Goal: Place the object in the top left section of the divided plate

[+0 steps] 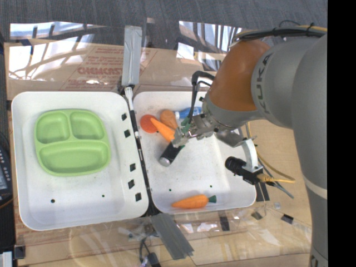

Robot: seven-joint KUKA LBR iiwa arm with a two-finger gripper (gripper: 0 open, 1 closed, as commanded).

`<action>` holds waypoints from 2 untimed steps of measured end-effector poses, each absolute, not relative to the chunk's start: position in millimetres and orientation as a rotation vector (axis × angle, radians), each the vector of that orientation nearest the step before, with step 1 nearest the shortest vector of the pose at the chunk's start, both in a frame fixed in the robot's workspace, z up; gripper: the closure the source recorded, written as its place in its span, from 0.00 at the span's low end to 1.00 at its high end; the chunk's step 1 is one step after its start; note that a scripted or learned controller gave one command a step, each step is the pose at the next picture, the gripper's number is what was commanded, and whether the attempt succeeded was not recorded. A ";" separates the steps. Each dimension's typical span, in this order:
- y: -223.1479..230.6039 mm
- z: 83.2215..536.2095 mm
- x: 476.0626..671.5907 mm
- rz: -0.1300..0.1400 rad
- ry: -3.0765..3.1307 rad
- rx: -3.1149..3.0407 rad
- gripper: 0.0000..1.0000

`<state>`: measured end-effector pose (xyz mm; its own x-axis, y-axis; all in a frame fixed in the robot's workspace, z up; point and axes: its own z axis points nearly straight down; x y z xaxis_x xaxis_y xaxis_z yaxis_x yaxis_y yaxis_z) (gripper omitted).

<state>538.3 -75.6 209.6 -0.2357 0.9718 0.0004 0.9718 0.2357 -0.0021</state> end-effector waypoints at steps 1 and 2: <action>-113.3 250.9 477.4 0.003 -2.386 -2.040 1.00; -77.1 190.4 476.2 0.003 -2.572 -1.797 1.00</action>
<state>476.2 -77.1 190.4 -0.3443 0.9389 0.0020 0.9389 0.3443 -0.0038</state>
